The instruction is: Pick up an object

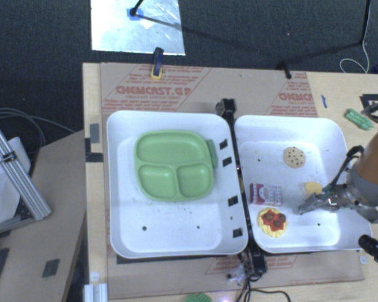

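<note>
Red "CHEMCAST GP" lettering is showing on the brown protective sheet [176,83] at far left, and repeating, partly legible, at far right.

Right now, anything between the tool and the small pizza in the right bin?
Nothing visible. The tool sits just right of the pizza, slightly above it in the view, with bare bin floor between. The packet, yellow piece and cookie lie off that line.

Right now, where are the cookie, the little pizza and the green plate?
cookie [294,156], camera view, its middle.
little pizza [273,222], camera view, red topping.
green plate [145,150], camera view, upper rim.
</note>
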`<state>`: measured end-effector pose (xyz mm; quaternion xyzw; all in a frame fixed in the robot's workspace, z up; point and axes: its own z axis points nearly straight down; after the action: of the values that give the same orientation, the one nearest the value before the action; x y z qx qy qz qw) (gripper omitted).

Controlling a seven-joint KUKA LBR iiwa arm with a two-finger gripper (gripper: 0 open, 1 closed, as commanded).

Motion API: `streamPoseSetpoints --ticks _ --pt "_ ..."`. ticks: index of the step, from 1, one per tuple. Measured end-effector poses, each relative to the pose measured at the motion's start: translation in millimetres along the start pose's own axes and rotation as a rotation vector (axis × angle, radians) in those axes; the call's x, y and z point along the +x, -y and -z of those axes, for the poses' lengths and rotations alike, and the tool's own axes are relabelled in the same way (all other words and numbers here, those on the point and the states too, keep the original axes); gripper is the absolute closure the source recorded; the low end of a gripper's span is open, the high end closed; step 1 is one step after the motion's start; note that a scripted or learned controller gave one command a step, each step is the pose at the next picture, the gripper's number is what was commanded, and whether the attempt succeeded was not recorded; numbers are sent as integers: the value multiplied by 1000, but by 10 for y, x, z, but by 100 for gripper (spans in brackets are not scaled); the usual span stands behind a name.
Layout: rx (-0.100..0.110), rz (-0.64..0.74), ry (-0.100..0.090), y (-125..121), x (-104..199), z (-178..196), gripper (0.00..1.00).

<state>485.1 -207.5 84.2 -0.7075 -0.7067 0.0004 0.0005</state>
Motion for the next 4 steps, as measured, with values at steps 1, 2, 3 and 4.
streamPoseSetpoints --ticks 1,2,3,4 --pt "-4 12 -2 -308 962 2 0" --pt "-25 10 5 -976 971 1565 0" --pt "0 -4 2 -660 330 1083 0" --pt "4 1 -2 -259 424 553 0"
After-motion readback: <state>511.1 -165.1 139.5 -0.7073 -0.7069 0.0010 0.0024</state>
